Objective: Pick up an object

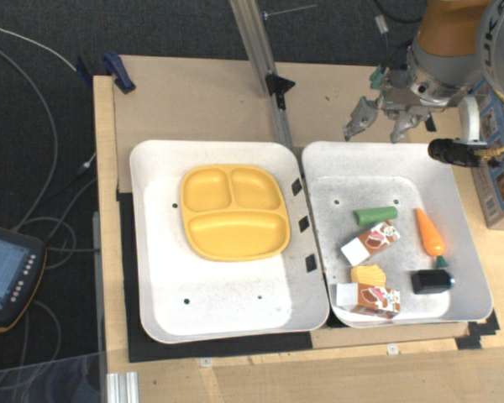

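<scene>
My gripper [380, 128] hangs above the far rim of the right bin [462, 183], fingers spread open with nothing between them. Inside that bin lie a green cylinder [375, 215], an orange carrot [429, 232], a small brown-and-white carton [371, 241], a yellow ridged piece [368, 274], a black block [431, 281] and another printed carton [372, 298]. All of them sit nearer the camera than the gripper, well apart from it.
The left bin [151, 225] holds a yellow divided plate [233, 211]. A metal post [256, 36] rises at a slant between the bins' far ends. Bare wooden bench [193, 99] lies behind both bins. A tablet [4, 271] rests off the bench at left.
</scene>
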Controlling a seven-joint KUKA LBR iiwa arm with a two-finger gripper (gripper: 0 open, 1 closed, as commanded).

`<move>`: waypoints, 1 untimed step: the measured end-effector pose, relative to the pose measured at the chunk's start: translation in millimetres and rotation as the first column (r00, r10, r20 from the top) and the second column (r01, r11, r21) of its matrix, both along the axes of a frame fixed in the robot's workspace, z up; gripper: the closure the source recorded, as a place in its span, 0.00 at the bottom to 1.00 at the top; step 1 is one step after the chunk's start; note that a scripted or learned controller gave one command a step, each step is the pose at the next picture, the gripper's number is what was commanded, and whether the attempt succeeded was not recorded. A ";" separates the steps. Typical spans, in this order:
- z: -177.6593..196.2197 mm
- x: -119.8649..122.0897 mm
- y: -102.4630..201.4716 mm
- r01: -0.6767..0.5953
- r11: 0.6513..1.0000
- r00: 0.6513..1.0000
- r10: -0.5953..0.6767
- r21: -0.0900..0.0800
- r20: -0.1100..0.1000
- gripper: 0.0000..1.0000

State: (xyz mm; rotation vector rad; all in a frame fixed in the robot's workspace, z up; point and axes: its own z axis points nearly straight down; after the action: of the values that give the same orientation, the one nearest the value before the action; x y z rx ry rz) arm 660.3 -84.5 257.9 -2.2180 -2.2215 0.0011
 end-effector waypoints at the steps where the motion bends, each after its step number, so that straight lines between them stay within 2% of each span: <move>1: 0.1 0.0 -0.1 0.000 1.000 1.000 0.000 0.000 0.000 0.00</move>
State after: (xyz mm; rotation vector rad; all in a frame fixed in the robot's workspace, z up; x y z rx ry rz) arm 660.3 -84.6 258.0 -2.2178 -2.2221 0.0013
